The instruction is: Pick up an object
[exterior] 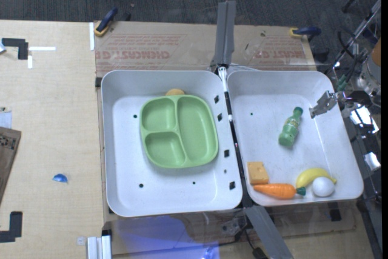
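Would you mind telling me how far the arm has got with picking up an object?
Done: nothing looks picked yet. The green bottle, yellow sponge, carrot, banana and white egg all lie on the right bin floor, and the green divided plate sits in the left bin. In hand: the gripper is at the right bin's far right edge, nothing visible between its fingers. Left: the approach, grasp and lift.

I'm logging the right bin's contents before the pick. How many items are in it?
5. A green bottle lies mid-bin. Along the near edge: a sponge, a carrot, a banana and a white egg. Something small could be hidden behind these.
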Controlling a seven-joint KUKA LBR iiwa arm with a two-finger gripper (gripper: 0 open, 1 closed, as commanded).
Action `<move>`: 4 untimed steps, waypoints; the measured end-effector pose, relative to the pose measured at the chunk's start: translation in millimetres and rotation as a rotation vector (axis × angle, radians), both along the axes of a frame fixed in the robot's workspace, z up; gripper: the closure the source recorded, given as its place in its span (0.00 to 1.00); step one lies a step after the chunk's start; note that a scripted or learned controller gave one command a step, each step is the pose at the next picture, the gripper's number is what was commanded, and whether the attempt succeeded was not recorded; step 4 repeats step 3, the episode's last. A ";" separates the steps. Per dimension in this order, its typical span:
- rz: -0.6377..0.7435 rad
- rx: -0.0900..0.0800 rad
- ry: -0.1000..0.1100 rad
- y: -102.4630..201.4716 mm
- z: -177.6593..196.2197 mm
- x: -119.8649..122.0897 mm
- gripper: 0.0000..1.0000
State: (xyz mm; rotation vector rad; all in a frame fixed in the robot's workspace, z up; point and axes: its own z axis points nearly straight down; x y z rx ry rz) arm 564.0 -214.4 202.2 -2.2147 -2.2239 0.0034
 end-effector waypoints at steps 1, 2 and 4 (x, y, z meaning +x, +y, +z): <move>-0.097 0.000 -0.003 28.5 -110.8 17.6 0.00; -0.095 0.000 0.000 28.2 -103.1 18.0 1.00; -0.216 -0.002 0.001 97.1 40.5 30.9 1.00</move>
